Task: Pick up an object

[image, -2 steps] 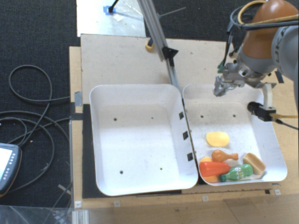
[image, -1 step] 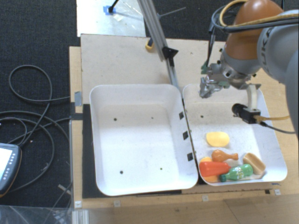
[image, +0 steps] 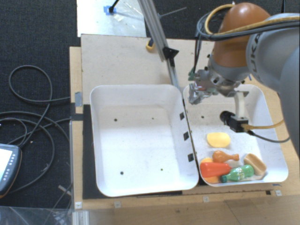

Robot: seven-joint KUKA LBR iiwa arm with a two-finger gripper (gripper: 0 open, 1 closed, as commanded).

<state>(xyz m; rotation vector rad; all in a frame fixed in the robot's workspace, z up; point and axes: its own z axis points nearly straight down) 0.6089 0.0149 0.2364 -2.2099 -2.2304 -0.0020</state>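
Note:
Several toy foods lie in the front corner of the right bin [image: 272, 125]: a yellow piece [image: 218, 139], an orange drumstick [image: 225, 157], a tan hot dog bun [image: 255, 163], a green bottle [image: 239, 173] and a red-orange carrot [image: 213, 169]. My gripper [image: 195, 96] hangs over the back left part of the right bin, near the wall between the bins. It is well behind the yellow piece and apart from every toy. I see nothing in it.
The left bin [image: 140, 95] sits beside the right one. A grey slanted pole [image: 157, 29] crosses the bench behind the bins. A black cable fitting [image: 233, 121] with a yellow hose hangs from the arm over the right bin.

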